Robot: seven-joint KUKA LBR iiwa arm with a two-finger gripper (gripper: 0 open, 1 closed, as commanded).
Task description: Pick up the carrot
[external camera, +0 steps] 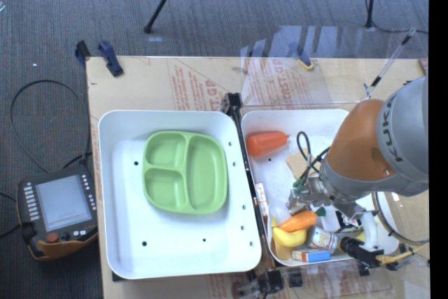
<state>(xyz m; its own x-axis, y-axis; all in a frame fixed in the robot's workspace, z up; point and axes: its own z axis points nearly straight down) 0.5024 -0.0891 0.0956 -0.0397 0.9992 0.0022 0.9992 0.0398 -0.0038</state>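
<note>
At the near end of the right white bin we see a small white and blue carton and a yellow banana-shaped toy. Just above the yellow toy lies the small orange carrot, tilted, its right end under the gripper. The grey arm with its orange band reaches in from the right and bends down over this corner, wrist low above the clutter. We cannot tell how the jaws stand. Farther back rests a larger orange-red pepper-like toy. In the left white bin sits a green three-compartment plate.
</note>
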